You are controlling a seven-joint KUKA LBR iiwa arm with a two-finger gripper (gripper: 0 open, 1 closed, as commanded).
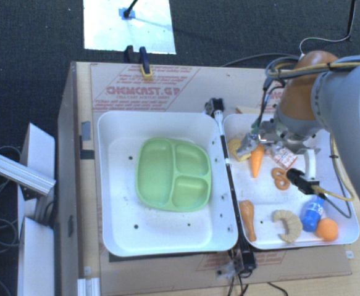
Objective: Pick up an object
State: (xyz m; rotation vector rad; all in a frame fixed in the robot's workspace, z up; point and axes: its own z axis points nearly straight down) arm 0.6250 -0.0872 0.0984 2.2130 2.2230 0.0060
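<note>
The two-finger gripper (258, 142) hangs low over the far left corner of the right-hand white bin (352, 236), its tip just above the blunt end of a tapered orange toy carrot (257, 161). Whether the gripper is spread, closed or already pinching anything cannot be made out, because the wrist and its cables cover that spot.

The carrot lies with its point toward the bin's near edge, and a pale yellow chunk of toy food (236, 148) sits just beside it against the bin's left wall. To do the pick well, I judge the descent should centre on the carrot's thicker half, with the closing direction across its width, so the yellow chunk and the wall are not caught.

Other candidates lie further out in the same bin: a small brown pretzel-shaped piece (281, 179) near the middle, a tan drumstick-like piece (247, 218) by the near left corner, a beige croissant-shaped piece (288, 224), a blue capsule-like object (312, 213) and an orange ball (328, 229) toward the near right corner.

The left-hand white bin (118, 239) holds a pale green divided plastic plate (173, 174).

A red-and-white item under the wrist is largely hidden, and the grey arm (346, 97) covers the right bin's far right corner.
</note>
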